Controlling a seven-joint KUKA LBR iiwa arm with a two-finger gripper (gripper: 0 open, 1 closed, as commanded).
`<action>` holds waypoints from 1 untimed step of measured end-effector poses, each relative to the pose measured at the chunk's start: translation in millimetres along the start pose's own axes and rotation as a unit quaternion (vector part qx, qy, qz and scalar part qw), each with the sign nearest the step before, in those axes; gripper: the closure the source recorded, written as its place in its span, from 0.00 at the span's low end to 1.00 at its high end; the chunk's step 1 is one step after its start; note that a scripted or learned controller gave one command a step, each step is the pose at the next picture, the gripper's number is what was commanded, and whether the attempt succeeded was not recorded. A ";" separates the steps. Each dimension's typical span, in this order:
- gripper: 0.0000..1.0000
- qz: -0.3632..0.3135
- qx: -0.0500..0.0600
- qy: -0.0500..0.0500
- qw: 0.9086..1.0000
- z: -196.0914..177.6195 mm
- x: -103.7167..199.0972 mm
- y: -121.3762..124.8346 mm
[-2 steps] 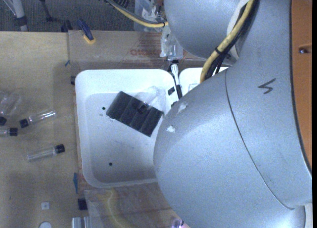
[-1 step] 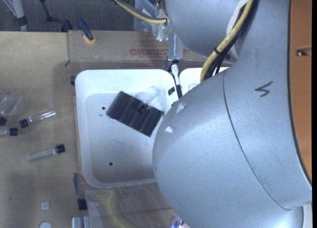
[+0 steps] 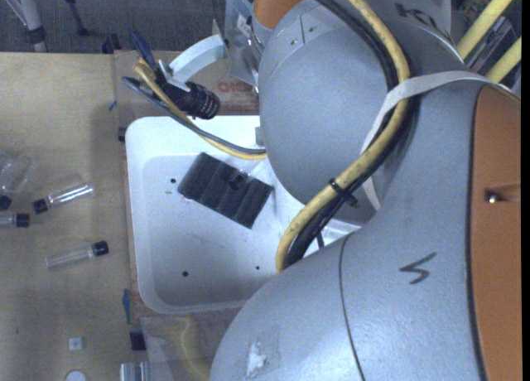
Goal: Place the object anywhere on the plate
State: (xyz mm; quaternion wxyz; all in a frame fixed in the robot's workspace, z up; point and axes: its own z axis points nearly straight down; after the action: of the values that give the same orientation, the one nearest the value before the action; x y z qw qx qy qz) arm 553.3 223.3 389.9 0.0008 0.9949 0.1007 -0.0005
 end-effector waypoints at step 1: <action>1.00 -0.131 0.000 -0.001 0.991 -44.6 60.1 10.4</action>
State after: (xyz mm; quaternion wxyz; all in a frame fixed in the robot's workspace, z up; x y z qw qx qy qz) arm 614.3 225.2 434.4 0.0005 0.9732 0.2298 -0.0018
